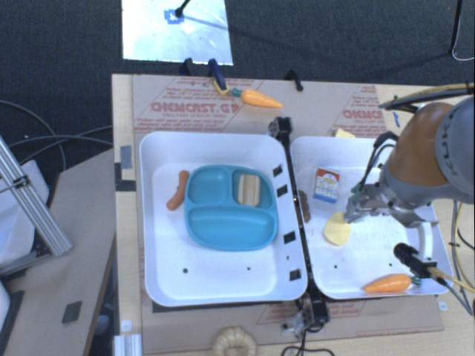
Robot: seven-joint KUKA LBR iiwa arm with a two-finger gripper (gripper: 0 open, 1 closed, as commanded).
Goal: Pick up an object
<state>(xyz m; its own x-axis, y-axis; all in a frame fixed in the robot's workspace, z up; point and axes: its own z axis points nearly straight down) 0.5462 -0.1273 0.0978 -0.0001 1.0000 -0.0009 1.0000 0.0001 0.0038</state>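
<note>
While the arm (427, 154) reaches in from the right over the right bin (371, 145), its gripper (355, 212) sits low, just beside the pale yellow piece (336, 232) that lies on the bin floor near the divider between the two bins. This yellow piece lies to the lower left of the gripper, almost touching it, so I judge it is the object that the coming move aims at; whether there is real contact I cannot tell. How the gripper stands, apart or together, I also cannot tell, because the wrist body covers that part, and nothing shows as held. The piece looks like a rounded wedge, with its long axis running from upper right to lower left, and the narrow end seems to point up toward the gripper. Other candidates are further away: the small card box (326, 185) lies up and to the left of the gripper, and the orange carrot (387, 283) lies near the front edge of the same bin, with its long axis nearly left to right and the tip pointing left.
</note>
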